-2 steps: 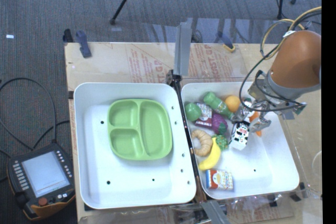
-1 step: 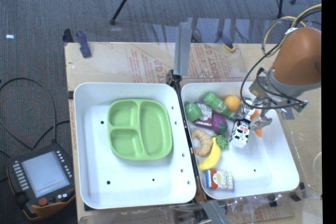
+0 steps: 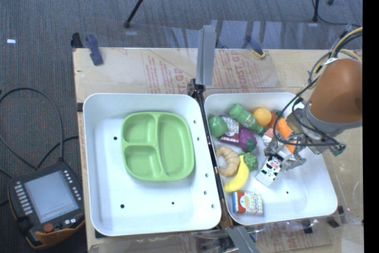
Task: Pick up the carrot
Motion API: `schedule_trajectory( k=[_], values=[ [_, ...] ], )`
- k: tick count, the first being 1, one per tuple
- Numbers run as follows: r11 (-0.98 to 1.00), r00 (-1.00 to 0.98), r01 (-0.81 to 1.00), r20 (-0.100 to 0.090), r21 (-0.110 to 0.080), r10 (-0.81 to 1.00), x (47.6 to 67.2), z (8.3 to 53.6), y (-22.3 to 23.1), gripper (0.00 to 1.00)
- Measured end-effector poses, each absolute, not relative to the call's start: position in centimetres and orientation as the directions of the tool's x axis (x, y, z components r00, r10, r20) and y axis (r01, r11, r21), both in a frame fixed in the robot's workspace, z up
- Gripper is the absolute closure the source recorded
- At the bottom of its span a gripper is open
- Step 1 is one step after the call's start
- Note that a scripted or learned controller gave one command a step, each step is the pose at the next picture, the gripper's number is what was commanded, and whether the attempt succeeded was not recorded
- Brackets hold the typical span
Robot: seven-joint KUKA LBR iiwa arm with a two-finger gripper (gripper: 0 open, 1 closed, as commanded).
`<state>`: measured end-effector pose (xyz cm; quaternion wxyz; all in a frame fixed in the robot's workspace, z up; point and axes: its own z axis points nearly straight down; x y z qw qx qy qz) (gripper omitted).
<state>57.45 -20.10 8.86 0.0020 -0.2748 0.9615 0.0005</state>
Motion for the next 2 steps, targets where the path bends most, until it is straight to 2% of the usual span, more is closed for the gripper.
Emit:
schedule_trajectory(
  k=[1, 2],
  values=[
    [0.840, -0.840, -0.543, -0.003, 0.000, -0.543, 54.41, 8.91, -21.11, 1.00],
    [0.839, -0.839, -0.544, -0.002, 0.002, -0.544, 54.37, 8.77, -21.05, 0.00]
  ],
)
